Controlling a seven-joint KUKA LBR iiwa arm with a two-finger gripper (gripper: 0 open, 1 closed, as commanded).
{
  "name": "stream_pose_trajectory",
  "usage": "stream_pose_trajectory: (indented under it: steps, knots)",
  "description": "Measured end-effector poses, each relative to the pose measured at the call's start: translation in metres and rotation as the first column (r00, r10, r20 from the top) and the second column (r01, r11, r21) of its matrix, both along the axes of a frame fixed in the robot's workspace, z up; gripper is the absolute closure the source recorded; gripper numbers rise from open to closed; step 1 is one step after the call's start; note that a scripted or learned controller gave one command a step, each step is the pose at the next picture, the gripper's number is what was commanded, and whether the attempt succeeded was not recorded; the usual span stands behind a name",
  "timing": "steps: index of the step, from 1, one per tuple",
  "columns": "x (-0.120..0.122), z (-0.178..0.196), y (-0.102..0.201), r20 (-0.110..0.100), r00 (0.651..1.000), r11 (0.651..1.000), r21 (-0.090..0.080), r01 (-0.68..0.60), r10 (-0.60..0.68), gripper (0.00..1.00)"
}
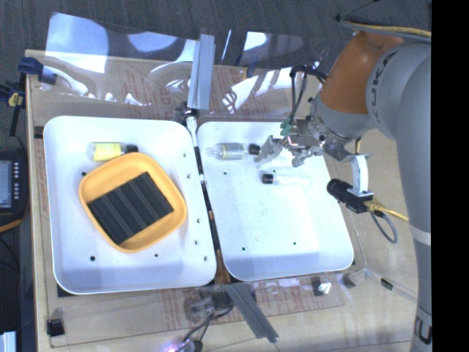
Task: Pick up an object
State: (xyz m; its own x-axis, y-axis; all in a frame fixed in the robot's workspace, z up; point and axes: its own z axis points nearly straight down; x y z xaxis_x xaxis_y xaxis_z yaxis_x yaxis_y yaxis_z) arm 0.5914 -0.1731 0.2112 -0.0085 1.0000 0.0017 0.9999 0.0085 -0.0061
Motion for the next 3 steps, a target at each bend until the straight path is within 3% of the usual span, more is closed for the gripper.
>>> stream_pose_trajectory:
  steps: [1, 2, 3]
  knots:
    - [0.060, -0.093, -0.029, 0.002, 0.999, 0.999, 0.000, -0.039, 0.039, 0.00]
    - [0.066, -0.044, 0.025, 0.006, 0.993, 0.993, -0.001, -0.120, 0.120, 0.00]
    - [0.065, -0.096, -0.033, 0.002, 0.982, 0.982, 0.000, -0.187, 0.187, 0.00]
